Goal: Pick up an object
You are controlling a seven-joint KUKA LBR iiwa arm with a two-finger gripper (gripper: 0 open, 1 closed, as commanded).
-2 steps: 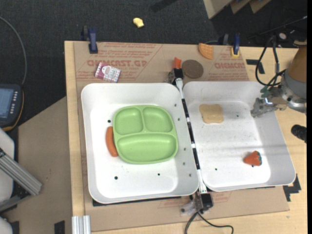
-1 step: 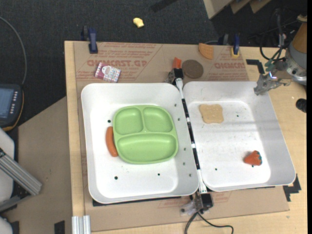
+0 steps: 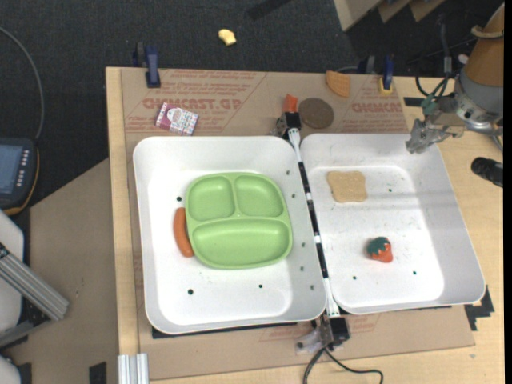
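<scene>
Dark carpet surrounds the bench [image 3: 128,214], a tan board printed with red lettering, and 2 shallow white bins sit on it side by side. From the camera's slant, the left bin [image 3: 160,278] holds a green divided plate [image 3: 238,219] with 3 compartments, and an orange sausage-shaped piece [image 3: 182,232] lies just beside the plate's left edge, touching it or nearly so. The right bin [image 3: 432,254] holds a flat tan slice like toast [image 3: 347,186] near its upper left part, and a small red and green toy strawberry [image 3: 380,249] lies well apart from it, lower and toward the middle.

My gripper [image 3: 420,137] hangs at the upper right corner of the right bin, over its rim, near neither the slice nor the strawberry. Whether it is released or clenched I cannot tell at this size; nothing shows in its grasp.

Behind the bins on the board rest a small pink and white packet [image 3: 177,118], a brown disc [image 3: 316,113] and an orange wedge [image 3: 338,83]. 2 blue clamps [image 3: 149,64] grip the far edge. A yellow scrap [image 3: 228,36] lies on the carpet.
</scene>
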